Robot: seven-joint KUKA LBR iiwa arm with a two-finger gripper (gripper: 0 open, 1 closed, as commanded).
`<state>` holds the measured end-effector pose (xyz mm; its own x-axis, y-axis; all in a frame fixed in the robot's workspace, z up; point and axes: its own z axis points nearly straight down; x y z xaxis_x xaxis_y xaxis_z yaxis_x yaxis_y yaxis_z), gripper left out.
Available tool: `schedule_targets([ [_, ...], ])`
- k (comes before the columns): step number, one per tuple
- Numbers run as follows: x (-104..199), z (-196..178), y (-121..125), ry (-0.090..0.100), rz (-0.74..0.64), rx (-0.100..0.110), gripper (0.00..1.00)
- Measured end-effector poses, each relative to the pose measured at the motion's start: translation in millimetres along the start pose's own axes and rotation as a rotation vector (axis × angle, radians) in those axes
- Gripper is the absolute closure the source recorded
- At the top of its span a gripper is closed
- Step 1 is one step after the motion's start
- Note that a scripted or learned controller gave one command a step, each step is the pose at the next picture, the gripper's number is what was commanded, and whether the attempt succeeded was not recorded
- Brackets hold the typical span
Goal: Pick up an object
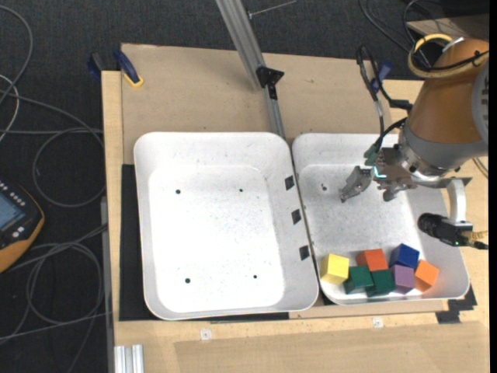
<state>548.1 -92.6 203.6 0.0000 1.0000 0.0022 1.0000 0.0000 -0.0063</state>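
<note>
Gripper [371, 185] hanging over the right white plastic bin [342, 150], fingers spread apart, nothing between them. Nearest us, crowded along that bin's front wall: small yellow cube [336, 267], green cubes [370, 280], red [374, 259], purple [404, 277], blue [405, 254], orange [426, 272]. They look light, rigid, flat-sided; the yellow one at the cluster's left end offers the freest faces to pinch. Farther off, the arm's orange band [446, 92].
</note>
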Motion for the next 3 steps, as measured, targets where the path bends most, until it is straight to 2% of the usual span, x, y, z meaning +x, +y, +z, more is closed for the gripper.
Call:
schedule_targets([
  [1, -0.1, -1.9, 0.7, -0.001, 0.000, -0.005, 0.00],
  [3, -7.3, 92.8, -1.1, -0.001, 0.001, 0.002, 0.00],
])
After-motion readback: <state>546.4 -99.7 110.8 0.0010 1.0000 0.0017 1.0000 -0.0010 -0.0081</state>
